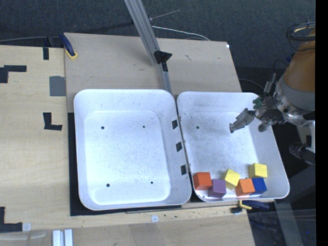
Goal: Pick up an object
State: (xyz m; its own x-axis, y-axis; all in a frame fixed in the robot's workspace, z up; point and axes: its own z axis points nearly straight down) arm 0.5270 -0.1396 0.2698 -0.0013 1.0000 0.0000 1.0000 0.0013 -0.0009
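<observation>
Poised with empty fingers spread above the right bin's [266,152] far right side, gripper [240,123] well apart from six small blocks [231,177] huddled along the near edge — likely light, rigid, best pinched across flat opposite faces.

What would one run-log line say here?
end effector: above right white bin, nothing held | small coloured blocks: near edge | pick: not done
</observation>
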